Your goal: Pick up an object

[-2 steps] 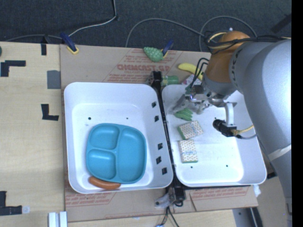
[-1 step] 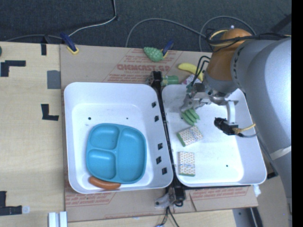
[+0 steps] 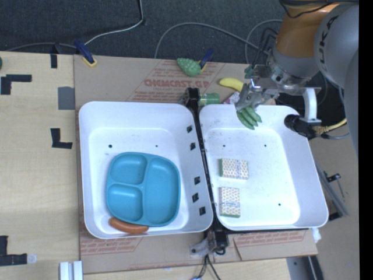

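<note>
My gripper [image 3: 247, 105] hangs over the back edge of the right bin [image 3: 303, 174], just right of the divider. A small green ribbed object [image 3: 250, 118] sticks out below its fingertips, and the fingers are shut on its upper end. Two patterned square packets [image 3: 233, 168] [image 3: 230, 201] lie flat on the right bin's floor, nearer the front left. In the left bin [image 3: 96, 133] lies a blue divided plate [image 3: 143, 188] with an orange sausage-shaped piece [image 3: 128, 226] at its front edge.
A yellow banana-like piece [image 3: 231, 84] and a green toy [image 3: 189, 66] lie on the cardboard behind the bins. Cables run across the back. The black divider [image 3: 197, 150] between the bins carries clips. The arm's orange band [image 3: 309, 7] fills the top right.
</note>
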Tool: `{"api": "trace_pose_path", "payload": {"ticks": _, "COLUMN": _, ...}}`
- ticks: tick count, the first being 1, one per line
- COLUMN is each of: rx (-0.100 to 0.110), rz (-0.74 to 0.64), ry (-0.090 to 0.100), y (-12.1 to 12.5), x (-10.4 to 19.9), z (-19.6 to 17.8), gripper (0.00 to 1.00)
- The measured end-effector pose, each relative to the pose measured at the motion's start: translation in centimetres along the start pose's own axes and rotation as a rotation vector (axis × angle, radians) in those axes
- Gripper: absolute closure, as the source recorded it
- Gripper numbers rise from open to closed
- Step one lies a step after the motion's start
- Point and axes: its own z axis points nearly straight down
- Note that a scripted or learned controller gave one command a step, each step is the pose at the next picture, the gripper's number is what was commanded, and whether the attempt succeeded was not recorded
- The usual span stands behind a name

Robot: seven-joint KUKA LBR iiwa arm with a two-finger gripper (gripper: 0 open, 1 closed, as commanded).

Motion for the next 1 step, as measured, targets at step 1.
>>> {"api": "trace_pose_path", "payload": {"ticks": 1, "rx": 0.007, "rz": 0.001, "ry": 0.002, "y": -3.91, "x": 2.97, "z": 6.99, "gripper": 1.0}}
